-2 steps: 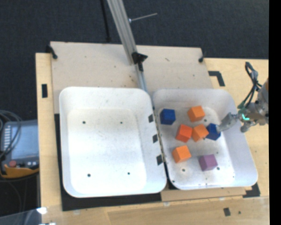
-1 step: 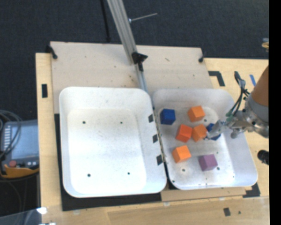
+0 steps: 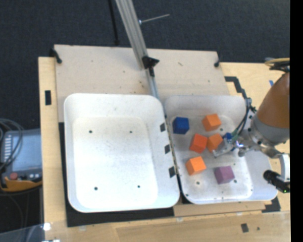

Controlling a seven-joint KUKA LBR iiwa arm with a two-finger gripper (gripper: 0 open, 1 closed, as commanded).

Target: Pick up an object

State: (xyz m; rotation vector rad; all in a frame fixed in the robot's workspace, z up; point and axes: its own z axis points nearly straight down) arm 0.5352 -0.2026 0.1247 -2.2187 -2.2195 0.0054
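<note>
five blocks are lying in the right bin [image 3: 242, 188], which is sitting on the surface [image 3: 48, 135] just beside the left bin [image 3: 81, 110]. an orange block [image 3: 214, 142] is sitting near the middle of that bin, touching or almost touching a second orange block [image 3: 198, 143] on its left side. the pincer [image 3: 226, 146] is hanging just to the right of the first of these, at or very close to its right face; cannot tell whether there is contact. cannot tell the pincer's opening from this slant, since the parts there are small and blurred together, and no block is visibly lifted. a third orange block [image 3: 211, 121] is resting toward the far side of the bin, apart from the pair. a fourth orange block [image 3: 195, 165] is lying nearer the camera and to the left, close to the wall shared with the left bin. a blue block [image 3: 181, 125] is sitting at the far left of the right bin, well apart from the pincer. a purple block [image 3: 224, 174] is resting toward the near side, below the pincer in the view. the grey arm [image 3: 275, 110] with its orange band is reaching in from the right edge. a slanted metal rail [image 3: 133, 26] is running from the top of the view down toward the gap between the bins. a grey device with cables [image 3: 17, 155] is sitting off the left edge of the surface.
</note>
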